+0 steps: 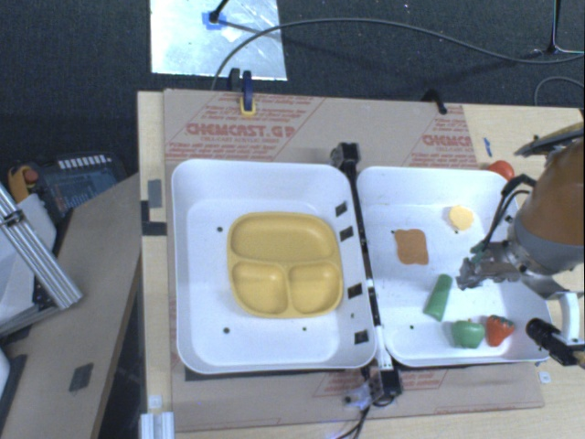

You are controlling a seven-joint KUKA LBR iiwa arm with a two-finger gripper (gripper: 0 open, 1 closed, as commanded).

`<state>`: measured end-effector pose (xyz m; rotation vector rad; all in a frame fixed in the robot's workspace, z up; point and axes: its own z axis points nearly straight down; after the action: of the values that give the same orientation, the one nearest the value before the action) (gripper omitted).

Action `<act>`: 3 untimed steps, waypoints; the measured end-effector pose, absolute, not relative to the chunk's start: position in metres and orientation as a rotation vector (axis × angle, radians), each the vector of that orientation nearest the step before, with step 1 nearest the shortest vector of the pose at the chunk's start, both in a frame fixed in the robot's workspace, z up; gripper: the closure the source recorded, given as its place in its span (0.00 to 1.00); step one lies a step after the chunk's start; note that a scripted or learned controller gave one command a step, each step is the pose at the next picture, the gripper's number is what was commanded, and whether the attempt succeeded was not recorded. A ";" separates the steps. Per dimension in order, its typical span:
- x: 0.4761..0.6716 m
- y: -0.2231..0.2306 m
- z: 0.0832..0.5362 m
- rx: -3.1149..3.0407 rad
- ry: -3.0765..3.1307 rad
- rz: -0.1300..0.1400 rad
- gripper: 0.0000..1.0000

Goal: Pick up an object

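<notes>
One end effector (pixel 468 273) hangs over the right bin (pixel 402 183) beside a green stick (pixel 438 297); its grip state cannot be told, blurred.

From my station the feed looked evenly and fairly brightly lit from overhead, with no hard shadows in either white bin (pixel 196 273). The bin floors were close to washed out, and the yellow tray (pixel 279 263) cast only a faint soft edge. A metal sheet (pixel 215 26) at the top threw back patchy glare. The picture was low in resolution and slightly soft throughout; I could not make out fine detail on the small items, and the arm (pixel 553 218) at the right edge looked blurred.
</notes>
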<state>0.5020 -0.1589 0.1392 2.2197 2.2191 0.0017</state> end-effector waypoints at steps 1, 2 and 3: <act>0.512 -0.161 0.200 2.211 2.221 0.006 1.00; 0.514 -0.161 0.254 2.211 2.221 0.006 1.00; 0.510 -0.105 0.241 2.211 2.232 0.003 1.00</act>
<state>0.5103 -0.1046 0.2407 2.2107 2.2322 0.0035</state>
